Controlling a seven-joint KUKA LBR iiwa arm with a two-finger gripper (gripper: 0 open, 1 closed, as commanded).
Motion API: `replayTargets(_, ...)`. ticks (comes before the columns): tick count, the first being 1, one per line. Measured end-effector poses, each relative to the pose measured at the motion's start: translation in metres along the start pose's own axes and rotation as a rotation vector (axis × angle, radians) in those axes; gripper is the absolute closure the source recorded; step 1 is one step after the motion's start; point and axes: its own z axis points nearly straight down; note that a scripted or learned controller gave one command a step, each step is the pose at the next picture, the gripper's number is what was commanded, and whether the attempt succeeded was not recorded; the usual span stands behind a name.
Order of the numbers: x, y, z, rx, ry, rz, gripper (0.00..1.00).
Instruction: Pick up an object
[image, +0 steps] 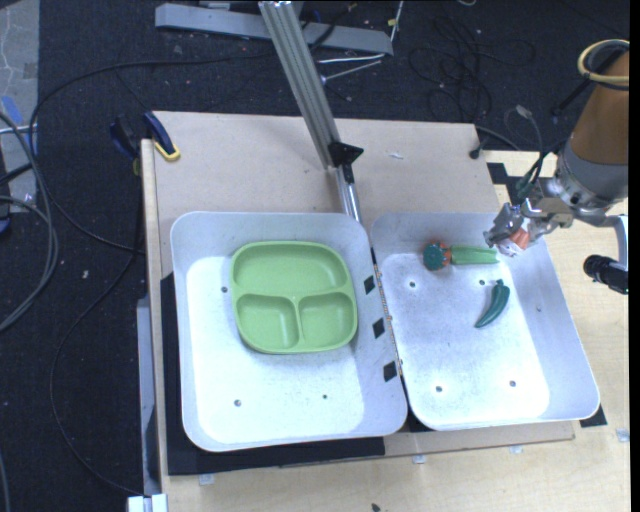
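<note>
The grey arm with its orange band reaches in from the right, and its pincer hangs above the far right rim of the shallow white right-hand bin; something small and orange-red shows at its tip, but whether that belongs to the pincer or is a thing caught in it cannot be told, and the view does not make clear whether the pincer is spread or closed. Taking the right-hand bin as the landmark, a small toy with a round teal and orange head and a flat green stem lies in its far part, the stem pointing toward the pincer and ending just beside it. A dark green curved pepper-shaped toy lies a little nearer the camera, toward the bin's right side, apart from the first toy. To the left of this bin, touching it along a shared edge, sits the second shallow white bin, and a light green plastic plate with three compartments rests flat in its far half. Both bins stand on the pale wooden counter.
</note>
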Motion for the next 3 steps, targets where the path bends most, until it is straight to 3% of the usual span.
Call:
replayTargets(1, -0.004, 0.0, -0.044, 0.001, 0.0, -0.002, 1.0)
replayTargets(2, 0.054, 0.002, -0.045, 0.006, 0.004, -0.008, 1.0)
replayTargets(3, 0.117, -0.011, -0.039, 0.008, 0.005, -0.009, 1.0)
